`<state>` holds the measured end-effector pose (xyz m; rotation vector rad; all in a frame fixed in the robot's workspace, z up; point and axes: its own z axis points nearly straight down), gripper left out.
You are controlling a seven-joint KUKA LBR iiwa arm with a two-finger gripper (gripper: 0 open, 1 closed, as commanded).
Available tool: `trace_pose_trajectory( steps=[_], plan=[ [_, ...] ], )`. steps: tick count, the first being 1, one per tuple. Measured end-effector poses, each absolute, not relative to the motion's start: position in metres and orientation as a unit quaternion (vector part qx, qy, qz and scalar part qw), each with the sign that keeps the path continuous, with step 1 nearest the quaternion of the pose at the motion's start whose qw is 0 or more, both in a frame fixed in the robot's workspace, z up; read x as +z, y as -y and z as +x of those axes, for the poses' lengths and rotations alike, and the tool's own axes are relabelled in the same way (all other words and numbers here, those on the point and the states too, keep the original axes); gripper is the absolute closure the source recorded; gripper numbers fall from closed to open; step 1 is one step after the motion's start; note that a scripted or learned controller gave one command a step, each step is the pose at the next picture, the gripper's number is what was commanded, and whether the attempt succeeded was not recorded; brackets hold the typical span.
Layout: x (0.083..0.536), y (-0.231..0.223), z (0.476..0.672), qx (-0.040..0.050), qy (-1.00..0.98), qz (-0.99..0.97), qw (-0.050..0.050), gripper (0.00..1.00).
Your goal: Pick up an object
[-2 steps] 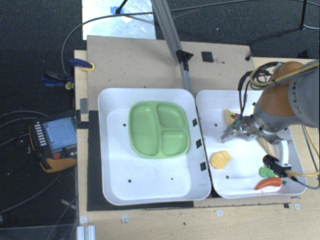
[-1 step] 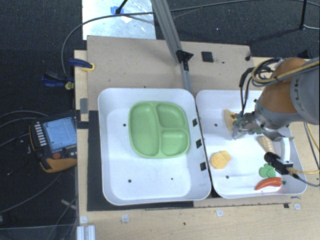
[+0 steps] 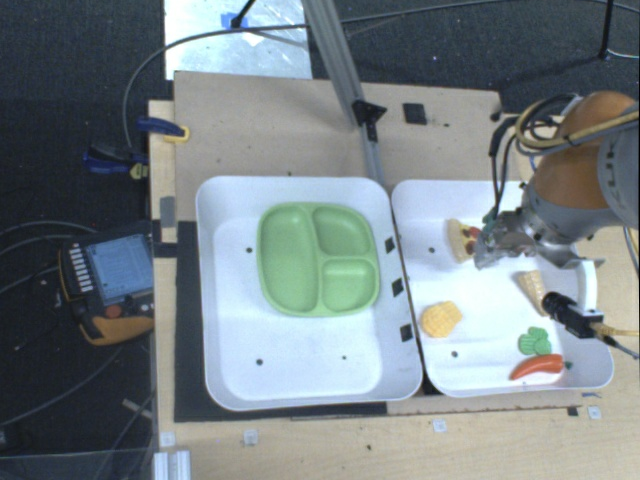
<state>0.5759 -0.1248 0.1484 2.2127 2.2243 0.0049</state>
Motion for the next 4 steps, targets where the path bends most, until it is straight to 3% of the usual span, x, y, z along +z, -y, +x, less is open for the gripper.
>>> trace_pose_trajectory(
  steps=[1, 2, 4],
  plan=[
    [0.213, 0.122, 0.576, 0.0025, -0.709, 0.705, 0.003, 1.0],
    [0.234, 0.122, 0.577, 0.0014, -0.709, 0.705, 0.002, 1.0],
    [0.232, 0.011, 0.615, 0.002, -0.711, 0.703, 0.0, 1.0]
  ],
)
